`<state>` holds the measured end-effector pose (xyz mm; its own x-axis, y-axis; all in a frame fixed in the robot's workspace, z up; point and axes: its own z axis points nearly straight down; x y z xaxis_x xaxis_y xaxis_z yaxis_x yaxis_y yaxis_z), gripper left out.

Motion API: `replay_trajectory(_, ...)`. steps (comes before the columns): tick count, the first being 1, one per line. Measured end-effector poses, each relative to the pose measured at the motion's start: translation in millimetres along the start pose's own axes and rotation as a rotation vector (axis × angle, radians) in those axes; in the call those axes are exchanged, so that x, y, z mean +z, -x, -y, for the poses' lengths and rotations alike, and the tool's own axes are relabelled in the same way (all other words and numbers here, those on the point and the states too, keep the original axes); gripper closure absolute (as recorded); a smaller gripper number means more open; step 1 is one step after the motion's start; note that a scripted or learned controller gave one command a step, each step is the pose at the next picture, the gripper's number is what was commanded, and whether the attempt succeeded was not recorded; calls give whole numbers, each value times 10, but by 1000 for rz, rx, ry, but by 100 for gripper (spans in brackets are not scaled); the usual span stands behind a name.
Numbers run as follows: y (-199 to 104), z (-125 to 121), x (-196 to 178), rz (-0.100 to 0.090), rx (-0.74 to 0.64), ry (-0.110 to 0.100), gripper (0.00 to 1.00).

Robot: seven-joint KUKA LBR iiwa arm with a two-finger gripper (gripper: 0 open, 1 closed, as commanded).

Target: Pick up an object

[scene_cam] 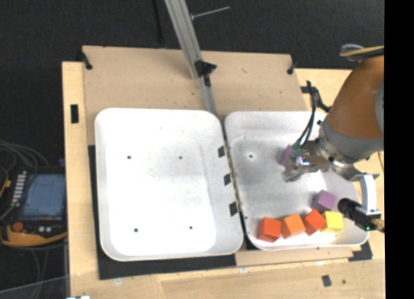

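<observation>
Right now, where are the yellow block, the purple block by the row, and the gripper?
yellow block (334, 220): camera view, top face.
purple block (324, 199): camera view, top face.
gripper (296, 167): camera view, between its fingertips, over the right bin.

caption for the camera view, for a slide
Gripper poised over the right bin near a purple object, with coloured blocks lined along the bin's near wall.
</observation>
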<state>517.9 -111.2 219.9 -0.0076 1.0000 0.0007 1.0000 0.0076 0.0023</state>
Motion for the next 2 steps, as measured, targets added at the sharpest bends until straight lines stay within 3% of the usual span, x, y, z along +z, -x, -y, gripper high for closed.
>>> replay_trajectory(2,-955,-547,96,-1,0,1,100)
